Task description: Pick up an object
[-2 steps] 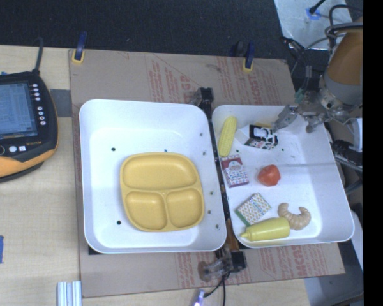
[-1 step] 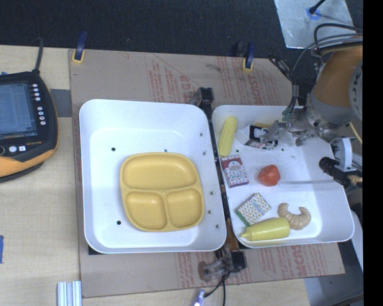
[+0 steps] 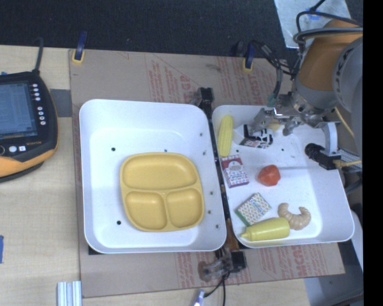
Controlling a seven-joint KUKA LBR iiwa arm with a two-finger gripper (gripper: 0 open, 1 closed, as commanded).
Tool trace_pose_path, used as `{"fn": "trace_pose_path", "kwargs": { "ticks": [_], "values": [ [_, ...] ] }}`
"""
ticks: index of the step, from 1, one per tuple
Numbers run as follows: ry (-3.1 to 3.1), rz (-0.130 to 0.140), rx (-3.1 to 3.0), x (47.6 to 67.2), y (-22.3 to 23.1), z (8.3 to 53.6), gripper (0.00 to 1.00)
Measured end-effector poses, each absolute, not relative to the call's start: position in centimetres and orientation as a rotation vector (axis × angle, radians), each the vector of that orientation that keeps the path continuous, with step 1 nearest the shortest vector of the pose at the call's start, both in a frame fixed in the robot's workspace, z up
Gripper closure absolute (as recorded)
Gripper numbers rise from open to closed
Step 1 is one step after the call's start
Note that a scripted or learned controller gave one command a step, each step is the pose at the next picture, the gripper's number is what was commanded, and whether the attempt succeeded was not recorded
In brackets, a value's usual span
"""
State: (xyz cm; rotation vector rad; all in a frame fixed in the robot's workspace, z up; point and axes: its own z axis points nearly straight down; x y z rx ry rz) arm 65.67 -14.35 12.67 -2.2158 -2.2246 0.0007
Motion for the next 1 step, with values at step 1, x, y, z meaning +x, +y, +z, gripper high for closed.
{"fn": "trace_pose_path", "kwargs": {
  "ticks": [1],
  "values": [
    [-2.224, 0.007, -2.214, 59.49, -12.77, 9.13, 0.0]
  ]
}}
